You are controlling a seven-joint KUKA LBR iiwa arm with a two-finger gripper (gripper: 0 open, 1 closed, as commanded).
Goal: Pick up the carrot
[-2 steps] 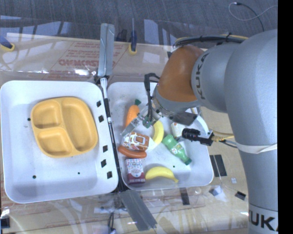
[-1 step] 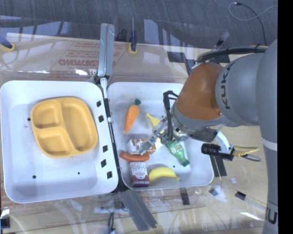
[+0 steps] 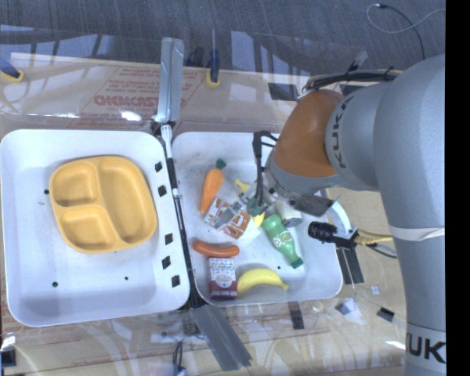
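Desk under clear sheeting carries 2 white bins side by side; grey floor and a loose cable show behind.

Arm [image 3: 392,139] reaches into the right bin [image 3: 189,151]. Jaws [image 3: 260,203] sit low among the clutter at that bin's middle. Whether they are spread or closed on anything cannot be told; the wrist hides them.

Carrot [image 3: 211,189] lies just left of the jaws and slightly farther from the camera, leaf end pointing away, thick end toward the packets. It lies flat, apart from the jaws, nothing on top of it.

Handling, as a guess: a toy carrot, light, stiff, smooth-skinned, so apt to slip or roll. Best hold looks to be across the thick middle, jaws closing over its short axis, not at the tapered tip.

Right bin contents:
- 2 snack packets [image 3: 227,216], touching the jaws' left side
- green bottle [image 3: 283,241], just nearer the camera than the jaws
- sausage [image 3: 216,249]
- banana [image 3: 261,279]
- small box [image 3: 222,276] beside the banana

Left bin [image 3: 23,288], well left of the jaws, holds 1 yellow 3-part plate [image 3: 102,202] with nothing in its compartments.
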